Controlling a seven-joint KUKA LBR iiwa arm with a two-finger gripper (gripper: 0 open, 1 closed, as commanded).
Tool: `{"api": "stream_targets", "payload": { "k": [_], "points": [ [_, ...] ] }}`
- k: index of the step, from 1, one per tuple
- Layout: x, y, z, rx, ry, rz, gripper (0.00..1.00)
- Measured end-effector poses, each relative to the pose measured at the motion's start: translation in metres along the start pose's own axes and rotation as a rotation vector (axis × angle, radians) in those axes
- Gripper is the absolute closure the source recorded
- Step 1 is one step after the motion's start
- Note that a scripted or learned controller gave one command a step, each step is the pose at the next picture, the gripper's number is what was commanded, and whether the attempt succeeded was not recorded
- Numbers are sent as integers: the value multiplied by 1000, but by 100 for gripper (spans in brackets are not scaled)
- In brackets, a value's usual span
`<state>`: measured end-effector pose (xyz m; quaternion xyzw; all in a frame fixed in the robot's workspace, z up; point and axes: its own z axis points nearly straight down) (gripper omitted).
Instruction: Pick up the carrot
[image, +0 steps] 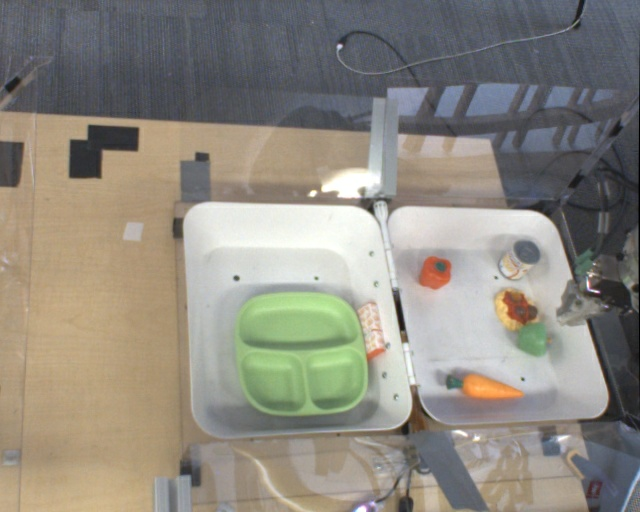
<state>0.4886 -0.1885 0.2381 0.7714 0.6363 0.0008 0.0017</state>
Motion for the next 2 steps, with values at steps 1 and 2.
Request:
{"api": "stream_targets", "payload": {
  "k": [1,2],
  "points": [
    [82,-16,-26,2,1,31,100],
    [81,-16,-26,2,0,30,0]
  ]
}}
